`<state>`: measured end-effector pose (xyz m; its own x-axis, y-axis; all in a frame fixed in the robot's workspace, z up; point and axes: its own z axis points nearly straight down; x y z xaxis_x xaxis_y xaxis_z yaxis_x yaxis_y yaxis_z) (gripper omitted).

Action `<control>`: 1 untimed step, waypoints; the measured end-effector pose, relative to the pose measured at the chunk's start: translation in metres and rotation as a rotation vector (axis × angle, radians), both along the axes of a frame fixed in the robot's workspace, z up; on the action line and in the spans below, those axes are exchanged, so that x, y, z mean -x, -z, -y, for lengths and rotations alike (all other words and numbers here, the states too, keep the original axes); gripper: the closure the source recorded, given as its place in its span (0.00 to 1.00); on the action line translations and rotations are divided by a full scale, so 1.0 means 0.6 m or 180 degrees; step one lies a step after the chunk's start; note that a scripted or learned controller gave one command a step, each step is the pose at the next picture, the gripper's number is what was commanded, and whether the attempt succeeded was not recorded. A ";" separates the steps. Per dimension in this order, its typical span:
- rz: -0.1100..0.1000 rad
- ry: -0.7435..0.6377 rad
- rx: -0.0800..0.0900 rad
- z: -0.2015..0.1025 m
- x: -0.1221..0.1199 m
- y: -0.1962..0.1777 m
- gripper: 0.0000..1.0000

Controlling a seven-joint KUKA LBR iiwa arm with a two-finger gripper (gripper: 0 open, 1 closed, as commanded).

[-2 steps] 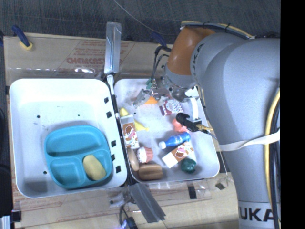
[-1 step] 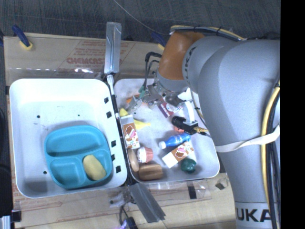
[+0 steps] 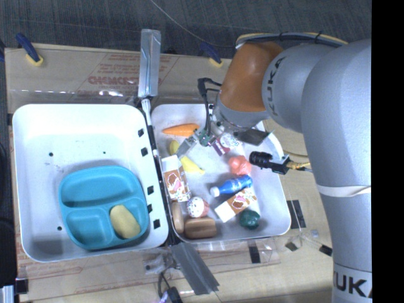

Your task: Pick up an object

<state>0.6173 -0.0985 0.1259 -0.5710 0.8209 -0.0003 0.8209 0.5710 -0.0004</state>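
My gripper point(image 3: 201, 137) hangs low over the upper part of the right bin point(image 3: 278, 197), under the orange band of the arm. It sits just below an orange carrot point(image 3: 180, 130) and above a yellow banana-like piece point(image 3: 192, 165). A small purple item point(image 3: 221, 146) lies right beside it. Further down the bin lie a blue bottle point(image 3: 230, 186), a pink-red item point(image 3: 238, 165), a small carton point(image 3: 175, 182), a snack box point(image 3: 237, 204), a green piece point(image 3: 250, 218), a speckled ball point(image 3: 196, 207) and a brown loaf-like piece point(image 3: 199, 228).
The left bin point(image 3: 38, 137) holds a blue divided tray point(image 3: 95, 194) with a yellowish potato point(image 3: 125, 221) in its lower right compartment. A black divider rail point(image 3: 150, 150) runs between the bins. The arm's grey body covers the bench at the right.
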 end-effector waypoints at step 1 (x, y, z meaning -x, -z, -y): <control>-0.0074 0.0402 0.0004 0.024 -0.059 0.049 0.00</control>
<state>0.6529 -0.1127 0.0965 -0.4630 0.8863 0.0106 0.8860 0.4631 -0.0211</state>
